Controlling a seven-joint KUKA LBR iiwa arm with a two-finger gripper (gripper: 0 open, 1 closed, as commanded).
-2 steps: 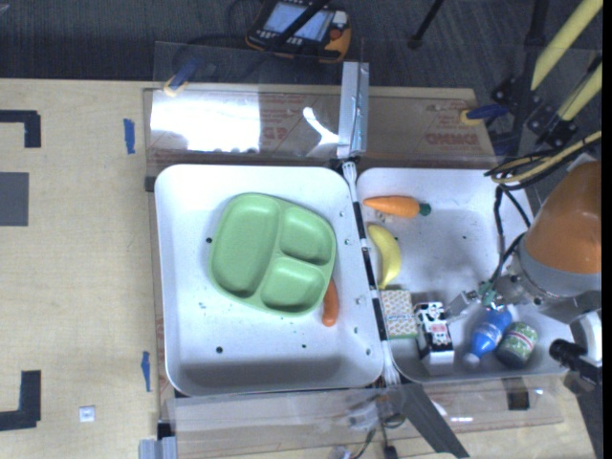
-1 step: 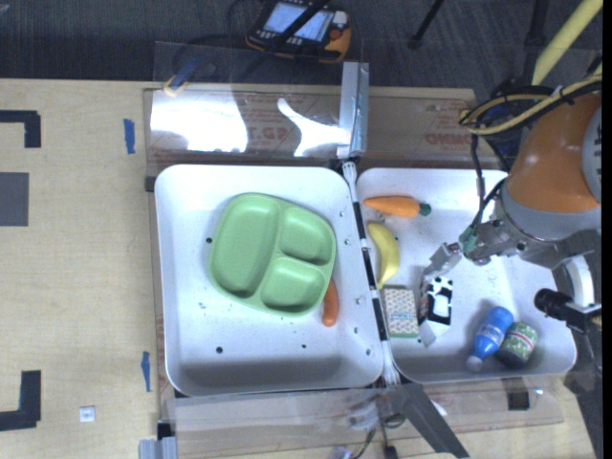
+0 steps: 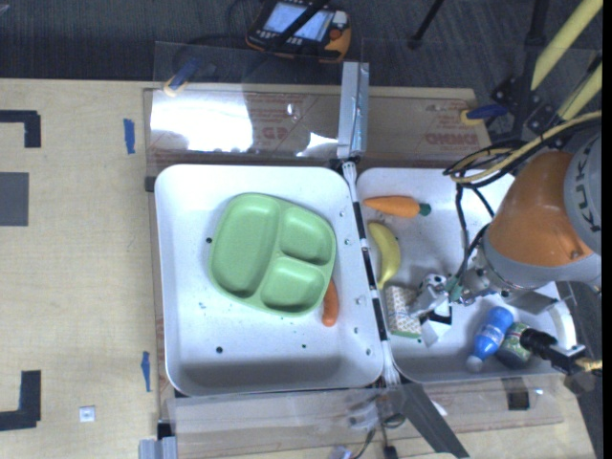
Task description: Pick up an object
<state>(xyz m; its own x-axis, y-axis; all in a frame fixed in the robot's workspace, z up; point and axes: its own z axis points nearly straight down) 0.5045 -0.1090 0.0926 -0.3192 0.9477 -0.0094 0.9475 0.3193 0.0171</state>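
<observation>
While the arm (image 3: 545, 223) reaches in from the right, grey with its orange band over the right bin (image 3: 449, 187), the desk (image 3: 67, 256) carries both white bins side by side, touching along the middle rim. Left bin (image 3: 191, 342): a green divided plate (image 3: 273, 251) lies roughly centred, tilted, with an orange carrot (image 3: 330, 304) tucked against its lower right edge, near the shared rim. Right bin: the gripper (image 3: 435, 299) sits low over the bin's left-centre; can't tell whether the jaws are parted or closed, too cluttered and small there, and nothing is visibly between them. A yellow banana (image 3: 386, 250) lies just beside the shared rim, above the gripper. A second carrot (image 3: 394, 206), orange with a green stub, lies near the bin's top edge just above the banana. A small patterned packet (image 3: 402, 314) lies right by the gripper, contact unclear. A blue bottle (image 3: 490, 335) lies tilted to the right of the gripper, with a dark green item (image 3: 516, 342) touching it. A handheld pendant (image 3: 298, 25) sits on the floor beyond the desk.
</observation>
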